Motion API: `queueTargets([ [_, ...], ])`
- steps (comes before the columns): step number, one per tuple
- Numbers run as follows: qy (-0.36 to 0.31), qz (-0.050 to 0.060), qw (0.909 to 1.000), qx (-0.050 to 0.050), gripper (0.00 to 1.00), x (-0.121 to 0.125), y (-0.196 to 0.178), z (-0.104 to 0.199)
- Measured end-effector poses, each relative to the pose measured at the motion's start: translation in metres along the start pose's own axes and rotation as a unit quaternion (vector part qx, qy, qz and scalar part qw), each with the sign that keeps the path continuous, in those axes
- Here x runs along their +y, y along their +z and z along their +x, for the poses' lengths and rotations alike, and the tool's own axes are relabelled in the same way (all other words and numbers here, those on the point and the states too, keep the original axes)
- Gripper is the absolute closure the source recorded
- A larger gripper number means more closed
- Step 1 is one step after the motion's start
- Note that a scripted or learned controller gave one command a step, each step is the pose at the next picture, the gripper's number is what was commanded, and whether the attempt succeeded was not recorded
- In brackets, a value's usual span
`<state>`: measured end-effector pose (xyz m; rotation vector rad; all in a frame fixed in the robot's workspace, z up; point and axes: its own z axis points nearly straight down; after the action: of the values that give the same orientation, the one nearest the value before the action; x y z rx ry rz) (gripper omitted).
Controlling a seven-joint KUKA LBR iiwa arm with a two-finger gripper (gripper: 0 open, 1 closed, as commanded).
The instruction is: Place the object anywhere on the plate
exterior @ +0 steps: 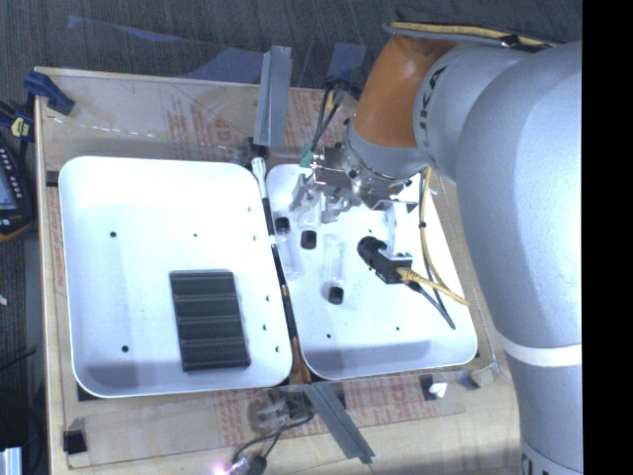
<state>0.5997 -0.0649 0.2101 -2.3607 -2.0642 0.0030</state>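
The plate (209, 320) is a dark, ribbed rectangle lying flat in the lower middle of the left bin (99, 196). My gripper (297, 228) hangs low over the upper left corner of the right bin (396, 349), close to the wall between the two bins. It is well to the upper right of the plate. A small pale piece with a dark end (335, 290) rests on the right bin's floor just below and right of the gripper. I cannot tell whether it is held or lies loose. The arm's wrist hides the top of that bin.
A black connector with a yellow cable (381, 260) hangs from the wrist over the middle of the right bin. The grey arm covers the bench's right side. A raised divider (279, 285) separates the bins. Grey brackets sit at the back and front edges.
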Motion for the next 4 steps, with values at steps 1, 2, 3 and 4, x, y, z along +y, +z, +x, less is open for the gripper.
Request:
queueTargets([
  [1, 0.069, 0.000, 0.9976, -0.001, 1.00, -0.001, 0.020, 0.086],
  [2, 0.324, 0.000, 0.9462, -0.001, 1.00, 0.006, 0.020, 0.122],
  [3, 0.355, -0.001, 0.9350, 0.000, 1.00, 0.024, 0.000, 0.177],
  [4, 0.157, -0.001, 0.9876, -0.001, 1.00, 0.020, -0.060, 0.192],
])
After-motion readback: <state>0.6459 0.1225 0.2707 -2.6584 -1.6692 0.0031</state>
